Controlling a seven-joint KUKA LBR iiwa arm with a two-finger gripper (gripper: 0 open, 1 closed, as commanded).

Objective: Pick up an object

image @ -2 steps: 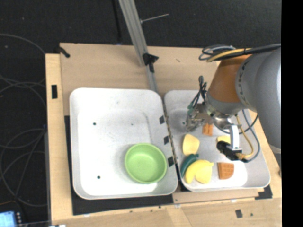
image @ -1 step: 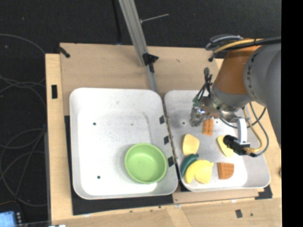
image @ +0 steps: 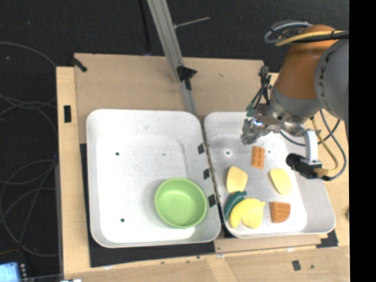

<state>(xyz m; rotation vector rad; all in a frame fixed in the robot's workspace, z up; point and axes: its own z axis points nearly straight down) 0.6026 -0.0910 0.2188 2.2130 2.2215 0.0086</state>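
Grey metal fingers of the gripper (image: 254, 131) hang over the upper part of the right bin (image: 226, 128), and from this slanted view I cannot tell if they are apart or together; nothing shows between them. Closest to them is the small orange block (image: 257, 157), which lies just below the fingertips on the bin floor, a little toward the arm's side, and apart from them. Further out lie a yellow piece (image: 237, 179) near the bin's left wall, another yellow piece (image: 281, 181) to the right, and at the bottom a yellow lump (image: 247, 213) with a dark green piece (image: 232, 201) touching it, and an orange wedge (image: 279, 211) beside them. The left bin (image: 117, 134) holds a green bowl (image: 181, 202), well apart from the gripper.

The danger, I think, is in the descent: the block is narrow and lies flat, so the fingers may close beside it or push it away. If the gripper goes down where it hangs now, it would likely meet only the bare floor.
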